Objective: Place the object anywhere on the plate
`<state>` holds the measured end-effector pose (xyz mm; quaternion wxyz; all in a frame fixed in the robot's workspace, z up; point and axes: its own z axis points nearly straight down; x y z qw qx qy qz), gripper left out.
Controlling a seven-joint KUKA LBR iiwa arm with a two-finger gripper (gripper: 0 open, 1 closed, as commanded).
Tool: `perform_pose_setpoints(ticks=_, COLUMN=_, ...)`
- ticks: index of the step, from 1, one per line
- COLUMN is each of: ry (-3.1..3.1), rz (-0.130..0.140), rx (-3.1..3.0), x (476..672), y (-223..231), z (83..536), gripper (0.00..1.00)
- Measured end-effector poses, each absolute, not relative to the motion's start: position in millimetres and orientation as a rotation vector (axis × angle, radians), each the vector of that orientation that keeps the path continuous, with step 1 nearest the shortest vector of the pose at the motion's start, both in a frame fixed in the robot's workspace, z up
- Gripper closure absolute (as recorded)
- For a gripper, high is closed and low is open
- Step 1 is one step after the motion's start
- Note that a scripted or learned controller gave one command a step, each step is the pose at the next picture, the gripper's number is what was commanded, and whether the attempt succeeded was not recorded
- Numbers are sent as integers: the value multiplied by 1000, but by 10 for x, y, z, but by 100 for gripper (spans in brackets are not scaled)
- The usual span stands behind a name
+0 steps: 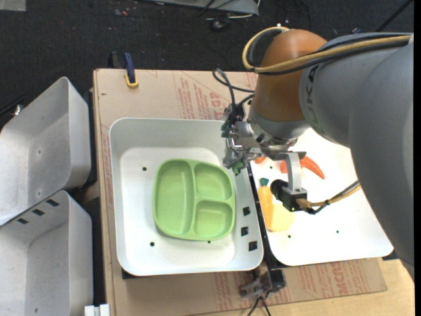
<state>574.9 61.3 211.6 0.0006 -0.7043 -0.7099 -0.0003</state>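
Yellow object (279, 217), light green three-section plate (195, 199)

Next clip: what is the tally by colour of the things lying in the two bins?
Green: 1, the divided plate in the left bin.
Orange: 1, the carrot-like piece in the right bin.
Yellow: 1, the yellow piece in the right bin, partly hidden by the arm.
Total: 3.
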Motion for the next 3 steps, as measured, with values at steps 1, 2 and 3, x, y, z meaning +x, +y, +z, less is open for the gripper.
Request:
perform_pose_setpoints(ticks=1, ry=-2229, rz=-5, rx=-2214, x=5858, y=1141, z=2275, gripper=100)
perform_pose_setpoints(ticks=2, ry=-2229, rz=-2, rx=-2213, x=5882, y=1613, z=2215, gripper=100)
perform_pose_setpoints(ticks=3, ry=-2225, rz=1, rx=-2219, x=5883, y=1581, z=2216, gripper=0)
